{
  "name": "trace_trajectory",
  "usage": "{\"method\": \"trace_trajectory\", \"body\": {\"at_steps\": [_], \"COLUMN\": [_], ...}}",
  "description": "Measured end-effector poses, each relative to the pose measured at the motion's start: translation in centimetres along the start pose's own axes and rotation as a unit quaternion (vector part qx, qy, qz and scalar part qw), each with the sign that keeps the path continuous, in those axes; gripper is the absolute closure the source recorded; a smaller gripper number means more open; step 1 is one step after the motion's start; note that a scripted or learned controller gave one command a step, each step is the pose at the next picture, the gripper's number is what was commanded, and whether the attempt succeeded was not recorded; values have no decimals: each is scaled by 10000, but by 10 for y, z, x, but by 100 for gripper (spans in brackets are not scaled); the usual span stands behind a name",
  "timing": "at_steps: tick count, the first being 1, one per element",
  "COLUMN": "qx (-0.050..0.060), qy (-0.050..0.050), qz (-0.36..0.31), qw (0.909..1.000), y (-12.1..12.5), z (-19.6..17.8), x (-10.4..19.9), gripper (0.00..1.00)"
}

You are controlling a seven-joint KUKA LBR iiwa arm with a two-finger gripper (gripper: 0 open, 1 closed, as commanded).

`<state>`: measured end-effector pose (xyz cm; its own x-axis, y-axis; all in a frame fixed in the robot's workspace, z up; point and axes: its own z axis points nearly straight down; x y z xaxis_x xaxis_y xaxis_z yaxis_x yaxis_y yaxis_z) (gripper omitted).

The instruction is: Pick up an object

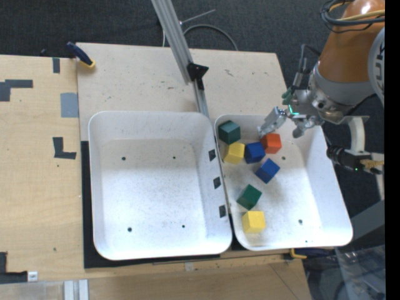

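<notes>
The right bin holds several small cubes. A dark green cube sits at the back left, with a yellow cube just in front of it. A blue cube touches an orange-red cube. Another blue cube, a green cube and a yellow cube lie nearer the front. My gripper hangs over the bin's back right, just above and right of the orange-red cube. Its two fingers stand apart with nothing between them.
The left bin stands beside the right one, sharing a middle wall. A slanted metal rail runs from the top down to the bins' joint. A blue and yellow tool lies on the bench at the back left.
</notes>
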<state>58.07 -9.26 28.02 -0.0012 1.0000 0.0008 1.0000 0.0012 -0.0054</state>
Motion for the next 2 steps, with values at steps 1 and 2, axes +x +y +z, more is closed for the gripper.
{"method": "trace_trajectory", "body": {"at_steps": [1,2], "qx": [-20,13], "qy": [-5,-4], "qz": [-7,-1], "qw": [10000,10000], "y": [1,-3], "z": [-2,61], "x": [0,5], "gripper": [0,0]}}
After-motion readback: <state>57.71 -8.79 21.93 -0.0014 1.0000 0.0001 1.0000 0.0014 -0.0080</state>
